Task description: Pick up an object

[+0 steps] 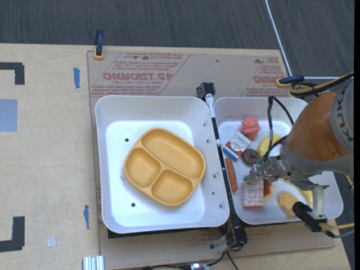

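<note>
The small red-and-white packet (253,196) lies flat in the right bin (332,207), beside the hot dog (231,175) near the divider, with a yellow corn-like piece (288,202) on its far side from the hot dog. The gripper (260,174) hangs just above the packet; whether it is parted or closed I cannot tell. Judged as the approach step: next comes a short descent and a closing on the packet.

We see the yellow three-part plastic plate (164,166) in the left white bin (107,151); small toy foods (250,126) lie in the right white bin (332,204).
</note>
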Controlling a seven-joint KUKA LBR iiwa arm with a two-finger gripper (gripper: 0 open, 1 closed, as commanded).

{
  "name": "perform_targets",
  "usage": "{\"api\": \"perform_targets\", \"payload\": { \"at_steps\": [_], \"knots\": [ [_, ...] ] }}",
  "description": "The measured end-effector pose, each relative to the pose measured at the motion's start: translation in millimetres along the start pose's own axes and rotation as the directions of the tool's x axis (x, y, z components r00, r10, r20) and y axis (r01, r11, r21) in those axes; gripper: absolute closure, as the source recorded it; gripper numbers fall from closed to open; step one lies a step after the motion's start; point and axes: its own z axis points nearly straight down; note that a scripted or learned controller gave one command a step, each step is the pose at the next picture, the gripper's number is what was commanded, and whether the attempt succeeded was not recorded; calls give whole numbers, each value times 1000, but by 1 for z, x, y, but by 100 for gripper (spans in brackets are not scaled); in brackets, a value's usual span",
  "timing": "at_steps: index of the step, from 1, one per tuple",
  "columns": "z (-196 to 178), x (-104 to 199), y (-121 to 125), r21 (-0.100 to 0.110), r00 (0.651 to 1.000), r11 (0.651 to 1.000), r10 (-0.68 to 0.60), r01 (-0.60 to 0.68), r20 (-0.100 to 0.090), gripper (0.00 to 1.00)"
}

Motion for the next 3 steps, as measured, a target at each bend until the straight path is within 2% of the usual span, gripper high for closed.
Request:
{"api": "perform_targets", "payload": {
  "at_steps": [1, 2, 3],
  "knots": [
    [-80, 77, -5, 19, 1000, 1000, -4, 4, -1, 100],
    [-80, 15, -5, 19, 1000, 1000, -2, 2, 1, 100],
    [-80, 15, -5, 19, 1000, 1000, -2, 2, 1, 0]
  ]
}}
